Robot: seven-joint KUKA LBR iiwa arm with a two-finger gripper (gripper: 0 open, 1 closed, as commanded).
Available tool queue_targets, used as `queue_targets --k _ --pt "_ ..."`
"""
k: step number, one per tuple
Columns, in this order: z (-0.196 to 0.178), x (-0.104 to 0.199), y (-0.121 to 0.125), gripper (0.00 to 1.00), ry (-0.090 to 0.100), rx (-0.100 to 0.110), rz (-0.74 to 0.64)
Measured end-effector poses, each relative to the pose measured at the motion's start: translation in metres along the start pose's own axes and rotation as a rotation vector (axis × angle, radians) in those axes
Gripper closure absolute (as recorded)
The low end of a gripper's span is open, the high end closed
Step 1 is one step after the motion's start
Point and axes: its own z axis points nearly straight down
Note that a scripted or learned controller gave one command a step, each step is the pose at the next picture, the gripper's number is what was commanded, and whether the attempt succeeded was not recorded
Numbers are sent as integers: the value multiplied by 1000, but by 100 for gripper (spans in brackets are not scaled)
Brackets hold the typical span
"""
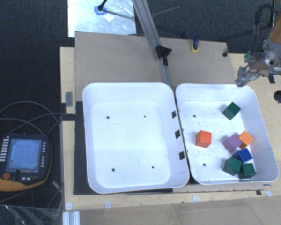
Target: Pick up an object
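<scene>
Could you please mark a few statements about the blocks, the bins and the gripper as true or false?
1. All the blocks lie in the right bin. True.
2. The gripper is down among the clustered blocks. False: it is above that bin's far right corner.
3. The orange-red block lies apart from the others. True.
4. The purple block sits alone by the far wall. False: it is in the cluster; the green block lies alone there.

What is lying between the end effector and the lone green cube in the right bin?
In the camera view, only the bin's rim and bare white floor lie between the end effector and the green cube.
</scene>
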Motion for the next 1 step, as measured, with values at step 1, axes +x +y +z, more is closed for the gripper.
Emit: queue_targets --k 1 --pt "8 56 -4 100 4 6 -4"
